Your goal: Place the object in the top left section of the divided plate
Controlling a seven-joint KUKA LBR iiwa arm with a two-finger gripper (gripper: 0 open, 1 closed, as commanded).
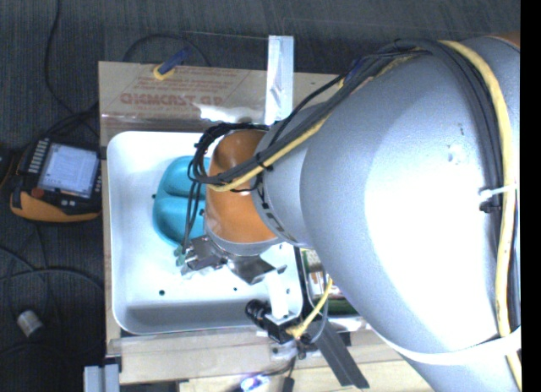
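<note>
Dark grey carpet (101,10) is surrounding the counter (169,86), whose brown cardboard-like top is showing behind the left white bin (135,297). Cables are trailing across the floor, and a small handheld device with a lit screen (63,171) is lying to the left of the bin.

Looking down through the camera view, the grey arm (406,196) is reaching in from the right and covering most of the bench, its orange band (237,196) sitting directly over the bin. Below the band the gripper (193,257) is hanging low over the bin floor, but whether it is open or closed I cannot tell, and nothing is visibly caught in it.

Just beside the wrist, a turquoise item (176,200) is lying in the bin's left half, partly hidden by the arm. This is probably the divided plate, though its sections are not readable from here. It is looking smooth, rounded and glossy, like moulded plastic; I am judging it light, stiff and somewhat slippery, so anything set in it may slide. The object to be placed I cannot pick out; if it is small and hard, taking it across its narrowest sides seems safest.
</note>
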